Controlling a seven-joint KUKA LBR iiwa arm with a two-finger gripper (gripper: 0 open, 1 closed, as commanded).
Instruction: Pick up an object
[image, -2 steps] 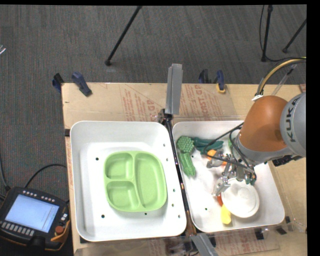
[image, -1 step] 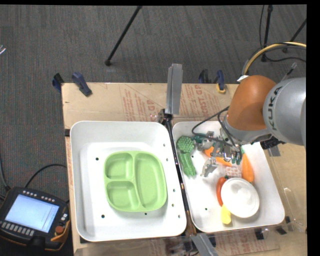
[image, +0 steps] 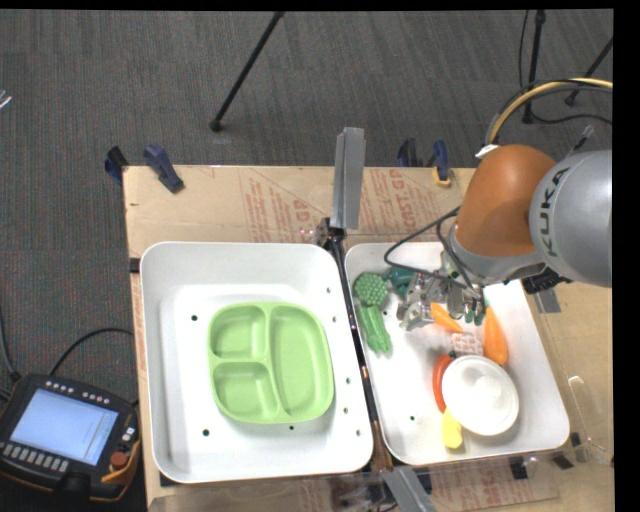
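The bench (image: 250, 200), a brown board clamped at its far edge, carries two shallow white bins side by side. The left bin (image: 165, 300) holds a light green divided plate (image: 270, 362) with three compartments, lying flat near its centre. The right bin (image: 535, 400) holds the loose objects. The grey arm (image: 580, 215), with its orange band (image: 508, 200), reaches in from the right and hangs over the far part of the right bin.

The gripper (image: 432, 300) points down toward the bin's far left region, above a cluster of small items; whether its fingers are spread or closed cannot be told from this view, and no item is seen clearly between them.

In the near right part of the right bin lies a white round bowl (image: 482, 395). A green toy vegetable (image: 373, 310), with a knobbly head and long stalk, lies along the bin's left wall, just beside the gripper. An orange carrot-like piece (image: 494, 338) lies on the far side of the bowl, to the right of the gripper. A red piece (image: 440, 382) touches the bowl's left rim. A yellow piece (image: 452, 430) lies at the bowl's near left edge. A small orange piece (image: 446, 317) sits directly under the gripper.

On the floor to the left rests a handheld control pendant (image: 65, 430).
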